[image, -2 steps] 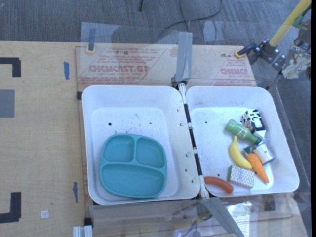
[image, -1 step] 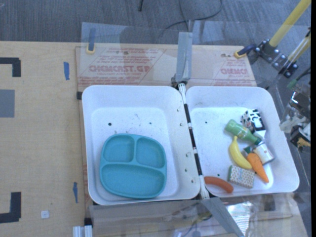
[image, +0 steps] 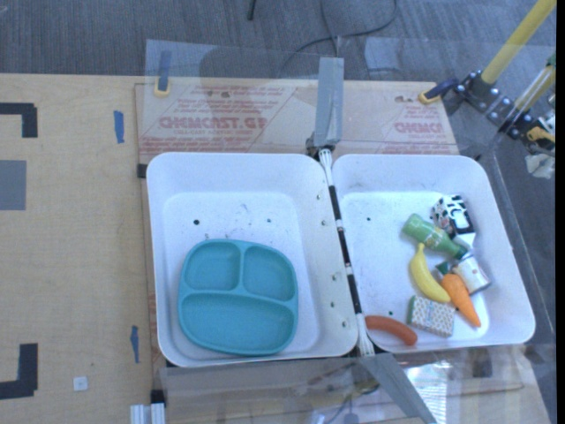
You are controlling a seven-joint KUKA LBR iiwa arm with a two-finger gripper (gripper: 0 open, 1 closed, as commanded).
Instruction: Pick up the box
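Box [image: 432,315]: small, pale with a green-and-yellow pattern, lying flat in the lower right part of the right bin [image: 371,177], near the bin's front wall.
Around the box: carrot [image: 460,298] just beside it on the right, banana [image: 425,276] just above it, sausage [image: 391,329] to its lower left by the front rim.
Banana: yellow, curved, running from the green bottle [image: 431,234] down toward the box.
Green bottle: lying tilted, its lower end near the banana's top.
Black-and-white item [image: 451,215]: at the upper right of the cluster, touching or just beside the bottle; what it is cannot be told.
Small can [image: 474,275]: white with a dark band, right of the carrot's top.
Left bin [image: 166,184]: holds a teal plate [image: 237,297] with three compartments, lying flat toward the lower left of the bin.
Desk [image: 71,237]: light wood, with black corner marks and blue tape strips at the left of the frame.
Tool: cannot tell whether it is released or clenched; only yellow and dark hardware [image: 503,104] stands at the upper right corner of the frame, well apart from the box.
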